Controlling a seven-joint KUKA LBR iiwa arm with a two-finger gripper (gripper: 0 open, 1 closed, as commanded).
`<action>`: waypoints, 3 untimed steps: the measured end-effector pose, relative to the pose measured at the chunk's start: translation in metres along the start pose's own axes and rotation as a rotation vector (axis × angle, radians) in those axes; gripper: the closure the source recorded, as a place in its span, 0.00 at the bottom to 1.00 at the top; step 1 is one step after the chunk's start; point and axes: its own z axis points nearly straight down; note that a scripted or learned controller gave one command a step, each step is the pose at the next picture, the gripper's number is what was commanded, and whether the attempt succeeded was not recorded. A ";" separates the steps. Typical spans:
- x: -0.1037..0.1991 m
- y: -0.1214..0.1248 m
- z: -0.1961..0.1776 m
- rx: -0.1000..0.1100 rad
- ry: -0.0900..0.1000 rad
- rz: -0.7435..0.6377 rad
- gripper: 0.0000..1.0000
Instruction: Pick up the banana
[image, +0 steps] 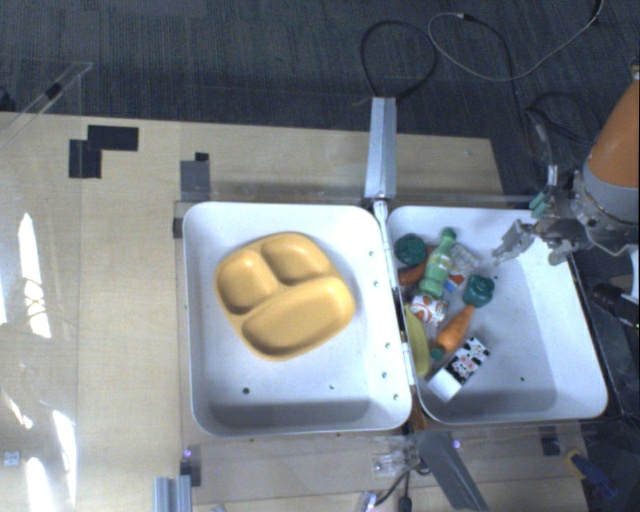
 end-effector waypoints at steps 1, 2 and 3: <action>0.054 -0.003 -0.011 -0.001 0.001 0.008 0.00; 0.074 0.023 0.051 -0.001 0.000 -0.361 0.00; 0.097 0.043 0.048 -0.007 -0.002 -0.597 0.00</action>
